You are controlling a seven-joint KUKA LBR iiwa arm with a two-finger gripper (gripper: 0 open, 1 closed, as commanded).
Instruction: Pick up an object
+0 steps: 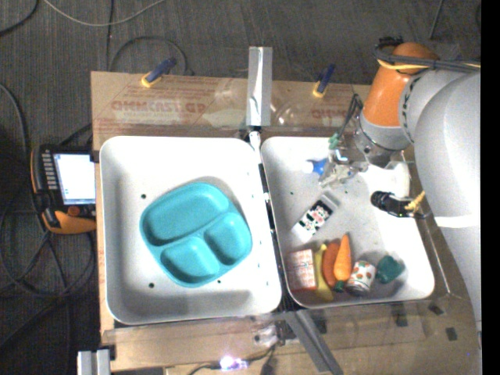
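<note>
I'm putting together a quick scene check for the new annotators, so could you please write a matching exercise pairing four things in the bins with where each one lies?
Things:
1. turquoise divided plate
2. carrot
3. teal cup
4. black-and-white box

Places:
A. near the middle of the right bin
B. right bin's front right corner
C. left bin
D. right bin's front edge, between a yellow item and a patterned cup

Pairs: 1-C, 2-D, 3-B, 4-A
</note>
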